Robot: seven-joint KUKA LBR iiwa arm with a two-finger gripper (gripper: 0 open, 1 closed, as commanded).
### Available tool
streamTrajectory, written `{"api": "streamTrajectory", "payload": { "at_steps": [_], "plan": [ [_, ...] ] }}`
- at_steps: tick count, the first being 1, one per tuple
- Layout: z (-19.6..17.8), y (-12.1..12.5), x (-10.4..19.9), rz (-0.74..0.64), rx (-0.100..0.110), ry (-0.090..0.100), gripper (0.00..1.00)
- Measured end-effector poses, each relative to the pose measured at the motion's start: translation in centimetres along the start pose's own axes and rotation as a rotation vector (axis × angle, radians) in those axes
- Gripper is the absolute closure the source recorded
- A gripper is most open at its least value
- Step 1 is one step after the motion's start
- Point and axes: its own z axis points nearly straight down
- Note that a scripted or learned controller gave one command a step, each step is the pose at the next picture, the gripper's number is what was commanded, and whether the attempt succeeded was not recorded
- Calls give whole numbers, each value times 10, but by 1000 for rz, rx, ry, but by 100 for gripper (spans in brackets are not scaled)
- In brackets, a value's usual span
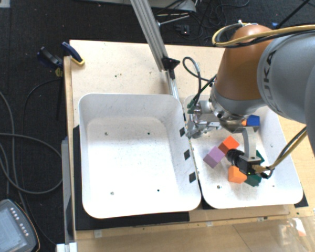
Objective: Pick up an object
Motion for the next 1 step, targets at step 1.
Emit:
{"api": "streamTrajectory", "payload": {
  "at_steps": [1],
  "plan": [
    [14, 2, 51, 1, 4, 0, 100]
  ]
}}
